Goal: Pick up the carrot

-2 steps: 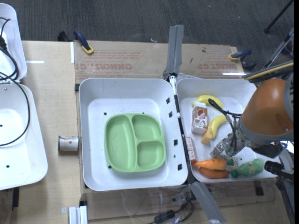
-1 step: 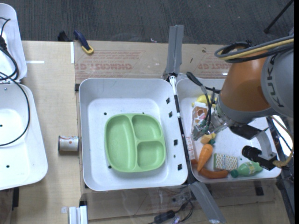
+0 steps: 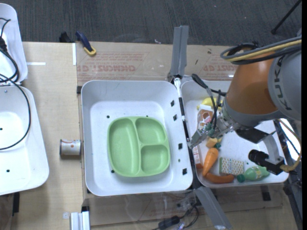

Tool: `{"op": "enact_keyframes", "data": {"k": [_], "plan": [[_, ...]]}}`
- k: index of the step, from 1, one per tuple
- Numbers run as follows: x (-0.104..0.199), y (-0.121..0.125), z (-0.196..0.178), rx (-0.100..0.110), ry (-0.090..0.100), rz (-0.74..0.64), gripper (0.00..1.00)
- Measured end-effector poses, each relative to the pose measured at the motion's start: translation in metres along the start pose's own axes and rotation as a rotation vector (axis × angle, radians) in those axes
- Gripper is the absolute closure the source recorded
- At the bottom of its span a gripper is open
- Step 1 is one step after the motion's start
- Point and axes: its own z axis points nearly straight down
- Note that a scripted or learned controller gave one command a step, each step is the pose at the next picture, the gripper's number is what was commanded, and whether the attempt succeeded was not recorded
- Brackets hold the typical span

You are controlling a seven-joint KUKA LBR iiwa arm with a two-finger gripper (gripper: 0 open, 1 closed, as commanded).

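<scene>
Inside the right bin (image 3: 192,104), one carrot (image 3: 209,160) lies just below the claw (image 3: 209,134), whose state cannot be told. Crowding it are one sausage (image 3: 219,178), one cracker (image 3: 231,166) and one green toy (image 3: 254,174). One green tray (image 3: 139,146) sits in the left bin (image 3: 91,128).

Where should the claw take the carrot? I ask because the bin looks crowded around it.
Probably across the carrot's thick upper half, coming straight down from above. It lies flat and slanted, narrowing toward its lower-left tip, so the wide part offers more surface. The claw hovers just above that end. A sponge sits close to the right and a sausage below, so closing across the width seems safest.
</scene>
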Motion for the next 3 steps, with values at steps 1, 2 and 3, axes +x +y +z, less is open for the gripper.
{"op": "enact_keyframes", "data": {"k": [1, 2, 3], "plan": [[-0.037, -0.04, 0.0, 0.0, 0.0, -0.402, 0.0], [-0.088, -0.065, 0.1, 0.0, 0.001, -0.373, 0.0], [-0.089, -0.064, 0.091, -0.002, 0.0, -0.369, 1.0]]}}
